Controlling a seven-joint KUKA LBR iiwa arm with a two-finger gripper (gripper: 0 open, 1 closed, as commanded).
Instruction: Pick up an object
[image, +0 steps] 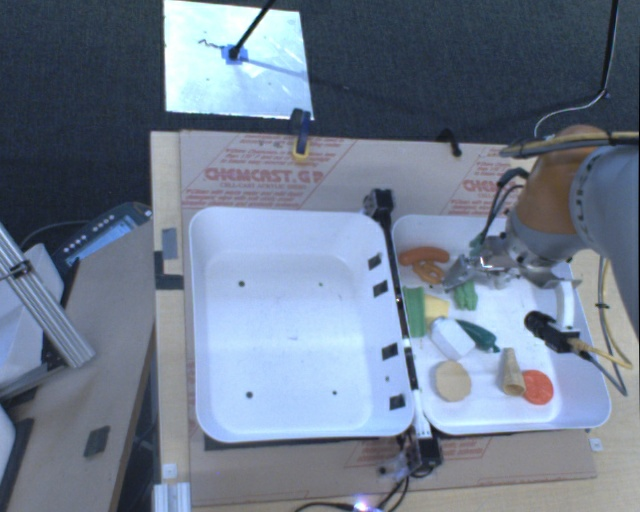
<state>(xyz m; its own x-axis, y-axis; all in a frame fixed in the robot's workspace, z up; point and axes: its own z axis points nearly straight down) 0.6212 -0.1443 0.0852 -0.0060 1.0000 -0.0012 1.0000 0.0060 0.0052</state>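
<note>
bench (250, 160) bears two white bins (290, 330).

Dark carpet-like floor (450, 60), wooden side table (90, 330)

Two bins sit side by side on the bench: the left bin (290, 330) and the right bin (590, 400) (they touch along the middle). In the right bin, a pretzel (429, 270) lies at the back, a cone (511, 372) near the front, and a round disc (538, 387) just right of the cone.
</note>
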